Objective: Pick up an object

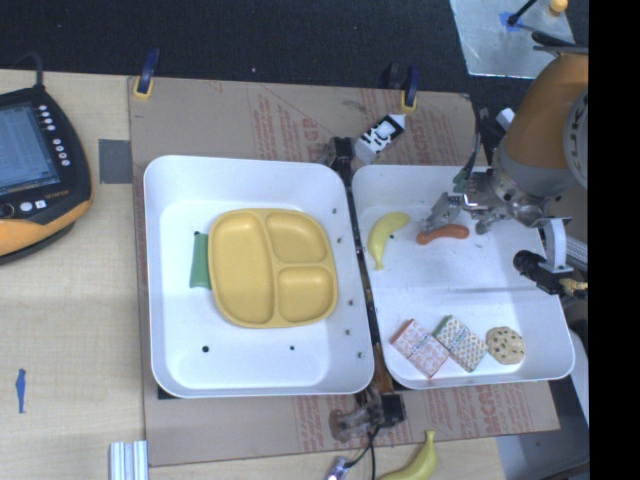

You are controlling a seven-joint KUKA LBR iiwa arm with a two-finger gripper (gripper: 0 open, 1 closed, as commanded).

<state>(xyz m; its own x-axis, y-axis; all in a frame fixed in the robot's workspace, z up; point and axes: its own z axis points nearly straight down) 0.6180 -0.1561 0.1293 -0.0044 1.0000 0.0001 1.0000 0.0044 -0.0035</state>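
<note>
- Sausage point(443, 234), a small orange-red toy one, lies in the right bin point(540, 318) near its far edge, roughly midway along that edge.
- End effector point(462, 211) sits just above and beside the sausage, at the end of the grey arm with its orange band point(555, 88) coming in from the right; its metal fingers are close over the sausage, but whether they are apart, together or clamped on it cannot be told.
- Yellow banana point(384, 236) lies in the same bin by its left wall, just left of the sausage and apart from it.
- Along the near edge of the right bin sit three small items in a row: a pink patterned packet point(419, 347), a green-and-pink patterned packet point(460, 341) touching it, and a chocolate-chip cookie point(505, 345) just beside that. Any print on the packets is too small to read.
- Left bin point(175, 268) holds a yellow divided plate point(272, 266) with three compartments near its middle; a green flat piece point(199, 260) pokes out from under the plate's left side.
- Black-and-white object point(380, 136) lies on the cardboard just beyond the far edge where the two bins meet.
- Second banana point(415, 460) rests at the counter's near edge, below the right bin.
- Teach pendant point(35, 173) with a lit screen lies at the counter's left edge; its screen text is unreadable.
- Cardboard sheet point(270, 118) under the bins carries faint red printing, too blurred to make out.
</note>
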